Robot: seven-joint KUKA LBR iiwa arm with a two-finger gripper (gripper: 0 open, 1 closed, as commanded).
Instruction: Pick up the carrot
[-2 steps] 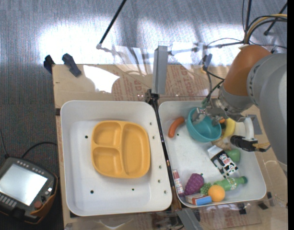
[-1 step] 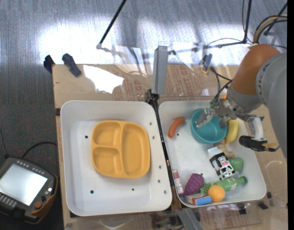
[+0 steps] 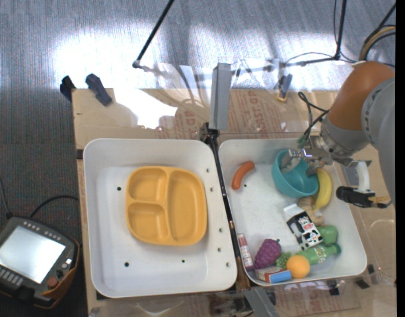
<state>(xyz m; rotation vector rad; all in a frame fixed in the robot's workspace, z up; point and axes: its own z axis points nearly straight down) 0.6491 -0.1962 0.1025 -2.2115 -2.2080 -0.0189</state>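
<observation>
The carrot (image 3: 242, 174), a short orange curved piece, lies on the floor of the right bin (image 3: 255, 207) near its far left corner, with nothing touching it. My gripper (image 3: 302, 158) hangs over the far rim of a teal bowl (image 3: 293, 180), well to the right of the carrot. The arm's grey wrist and orange band come in from the right behind it.
A banana (image 3: 324, 190) lies right of the bowl. A small milk carton (image 3: 302, 228), purple grapes (image 3: 267, 251), an orange (image 3: 297, 265) and a green bottle (image 3: 321, 250) crowd the bin's near right. The left bin (image 3: 103, 243) holds a yellow divided plate (image 3: 166, 205).
</observation>
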